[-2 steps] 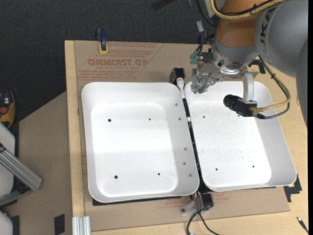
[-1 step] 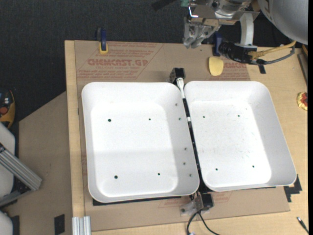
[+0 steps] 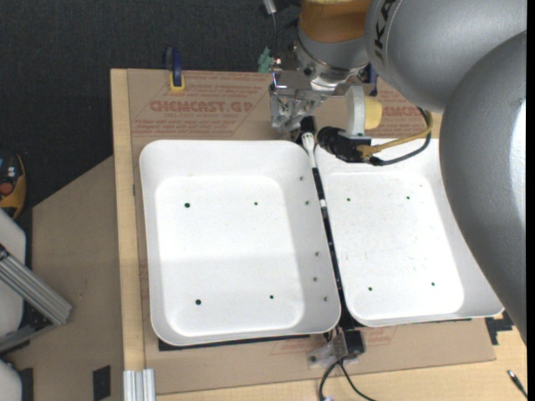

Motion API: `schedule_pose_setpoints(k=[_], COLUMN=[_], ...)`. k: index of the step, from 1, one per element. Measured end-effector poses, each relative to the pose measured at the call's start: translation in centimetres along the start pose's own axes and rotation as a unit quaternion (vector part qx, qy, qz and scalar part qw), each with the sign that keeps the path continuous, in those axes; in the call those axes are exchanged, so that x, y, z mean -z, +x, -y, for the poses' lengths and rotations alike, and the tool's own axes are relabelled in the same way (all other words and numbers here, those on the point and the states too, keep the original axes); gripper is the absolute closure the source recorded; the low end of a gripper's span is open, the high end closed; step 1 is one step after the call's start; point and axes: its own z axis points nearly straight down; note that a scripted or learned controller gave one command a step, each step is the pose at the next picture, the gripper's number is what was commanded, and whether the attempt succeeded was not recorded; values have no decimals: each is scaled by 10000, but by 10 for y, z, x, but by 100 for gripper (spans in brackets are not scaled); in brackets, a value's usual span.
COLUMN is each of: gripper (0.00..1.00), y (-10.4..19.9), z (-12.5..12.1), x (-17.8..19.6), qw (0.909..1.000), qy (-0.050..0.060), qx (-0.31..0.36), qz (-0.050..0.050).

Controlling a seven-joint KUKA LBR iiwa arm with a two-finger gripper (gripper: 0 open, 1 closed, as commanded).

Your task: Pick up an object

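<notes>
Two shallow white bins (image 3: 226, 249) side by side, rims touching

You're looking at two plain white bins, the left bin (image 3: 226, 241) and the right bin (image 3: 401, 249), each showing a few tiny dark dots. They're sitting on a tan board (image 3: 209, 103) that's carrying faded red lettering. A clamp (image 3: 175, 67) with a blue top and yellow body is showing at the board's back edge. The arm (image 3: 451, 48) is looking glossy grey, with an orange band (image 3: 334, 7) near the wrist. The background's reading dark, almost black.
</notes>
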Motion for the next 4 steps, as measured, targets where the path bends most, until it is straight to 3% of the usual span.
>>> schedule_pose_setpoints(k=[1,2,3,4], gripper=[100,100,100,100], y=[109,61,116,94], z=[11,4,-1,-3], x=[40,72,-31,25], qw=[9999,10000,10000,10000], qy=[-91,-91,-25,-91], qx=[38,-35,2,-26], qz=[-28,-3,4,-6])
